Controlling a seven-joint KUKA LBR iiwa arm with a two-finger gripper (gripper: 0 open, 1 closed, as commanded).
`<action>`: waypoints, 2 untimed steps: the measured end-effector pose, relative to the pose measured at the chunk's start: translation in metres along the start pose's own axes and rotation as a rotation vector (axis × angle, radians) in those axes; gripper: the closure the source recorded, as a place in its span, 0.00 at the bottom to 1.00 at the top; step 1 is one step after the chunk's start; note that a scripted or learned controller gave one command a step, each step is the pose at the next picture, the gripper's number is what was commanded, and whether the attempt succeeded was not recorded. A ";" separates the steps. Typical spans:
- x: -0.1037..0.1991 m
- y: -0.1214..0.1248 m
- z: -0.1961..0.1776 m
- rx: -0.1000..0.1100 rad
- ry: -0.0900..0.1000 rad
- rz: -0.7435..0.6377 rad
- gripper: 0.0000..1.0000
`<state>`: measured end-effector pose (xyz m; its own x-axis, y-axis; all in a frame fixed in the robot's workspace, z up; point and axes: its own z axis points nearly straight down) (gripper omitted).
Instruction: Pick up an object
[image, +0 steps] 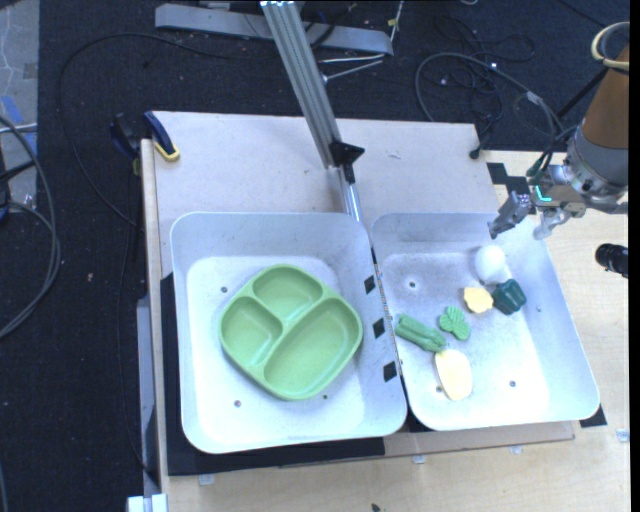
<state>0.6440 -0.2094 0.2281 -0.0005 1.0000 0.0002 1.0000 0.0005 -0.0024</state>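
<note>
Clearly early in the task: nothing lifted yet, every object lying on the floor of the right-hand shallow white bin (560, 390). Round white ball (490, 262) near the bin's far side, with small yellow block (478, 300) and dark green block (511, 296) just beside it. Nearer the middle, long green pea-pod-shaped toy (420, 333), small light green knobbly piece (456, 321), and pale yellow oval piece (454, 374). Left-hand white bin (200, 250) bearing a light green divided plastic plate (290, 330). Two-finger gripper (531, 219) poised at the right bin's far right corner, above and just beyond the white ball, touching nothing. Fingers (510, 216) parted moderately, nothing between them. Left to do: descent, closing on an object, the lift. Likeliest target, judging by nearness, the white ball.
</note>
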 end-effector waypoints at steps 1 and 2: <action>0.000 0.001 -0.002 -0.003 -0.001 -0.001 0.00; 0.004 -0.003 0.042 0.001 0.000 0.000 0.00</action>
<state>0.6408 -0.2054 0.1856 -0.0001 1.0000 0.0002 1.0000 0.0001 -0.0033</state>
